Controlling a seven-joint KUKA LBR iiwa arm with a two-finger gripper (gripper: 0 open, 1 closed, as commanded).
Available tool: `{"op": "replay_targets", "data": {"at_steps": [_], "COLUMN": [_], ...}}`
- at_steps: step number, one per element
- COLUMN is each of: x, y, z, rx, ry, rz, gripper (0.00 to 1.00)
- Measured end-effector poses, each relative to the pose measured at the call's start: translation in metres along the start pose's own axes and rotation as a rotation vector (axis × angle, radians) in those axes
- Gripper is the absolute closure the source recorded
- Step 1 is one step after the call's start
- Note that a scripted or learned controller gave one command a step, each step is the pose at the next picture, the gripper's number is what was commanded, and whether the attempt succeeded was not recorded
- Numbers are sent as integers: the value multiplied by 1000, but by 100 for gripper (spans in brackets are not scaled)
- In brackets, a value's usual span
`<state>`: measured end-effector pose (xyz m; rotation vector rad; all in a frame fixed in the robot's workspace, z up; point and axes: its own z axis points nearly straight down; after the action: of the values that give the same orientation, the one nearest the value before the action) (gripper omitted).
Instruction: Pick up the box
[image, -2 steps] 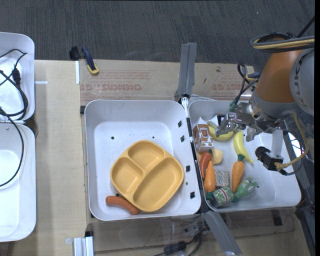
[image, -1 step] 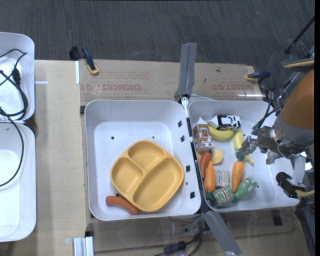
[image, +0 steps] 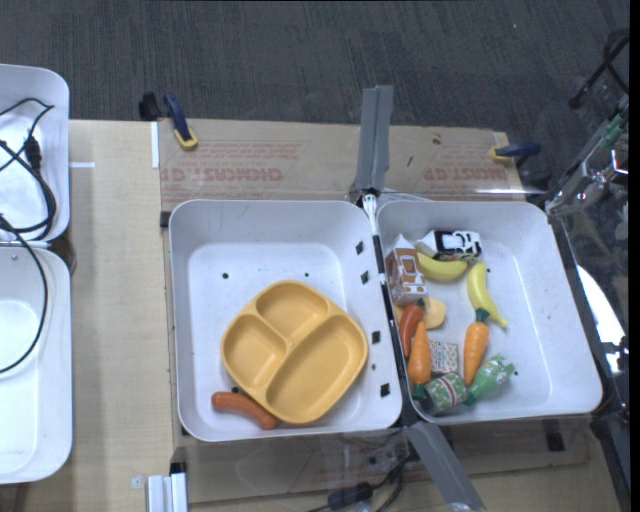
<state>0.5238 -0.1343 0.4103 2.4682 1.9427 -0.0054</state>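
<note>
waiting to start: small brown printed carton box untouched in right white bin, just left of yellow bananas; my gripper state: cannot tell.

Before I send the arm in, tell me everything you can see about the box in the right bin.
The box is small and looks like printed cardboard, brown-orange with a white panel on its face; the print is too small to read. It appears to stand roughly upright at the left wall of the right bin, near the divider. One banana lies just to its right, close enough that it may touch. A carrot and other toy food sit just below it. Nothing is gripping it.
</note>
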Motion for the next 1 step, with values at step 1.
{"op": "replay_targets", "data": {"at_steps": [1], "x": [-4], "y": [-46], "z": [183], "rx": [3], "ry": [2], "rz": [192], "gripper": [0]}}
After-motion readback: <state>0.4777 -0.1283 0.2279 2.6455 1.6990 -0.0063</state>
